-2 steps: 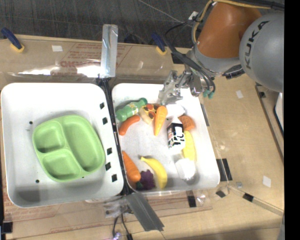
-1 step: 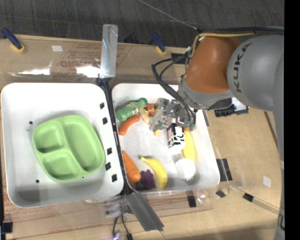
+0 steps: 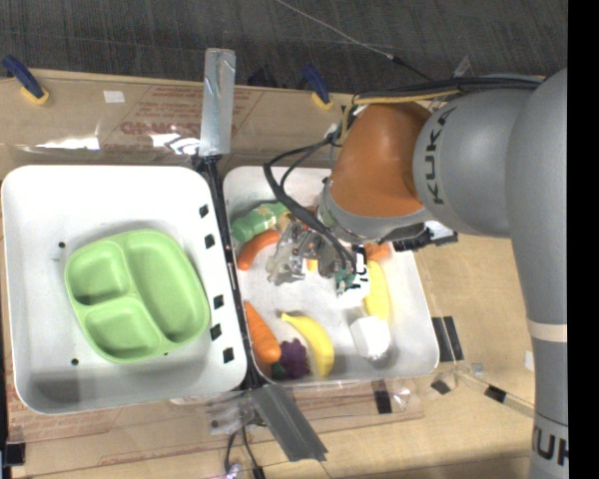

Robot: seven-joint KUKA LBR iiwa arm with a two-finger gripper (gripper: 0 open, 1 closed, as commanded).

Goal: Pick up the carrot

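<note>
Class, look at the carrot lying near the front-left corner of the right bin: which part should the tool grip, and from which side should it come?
Probably the carrot at mid-length, from straight above, fingers across its narrow width. It lies flat along the right bin's left wall, with grapes at its lower end.

Bright, even overhead light; soft shadows — slight blur throughout.

A brown cardboard-covered counter (image 3: pixel 479 267) is seen under even light; dark grey carpeted floor (image 3: pixel 130 8) is visible beyond it.
</note>
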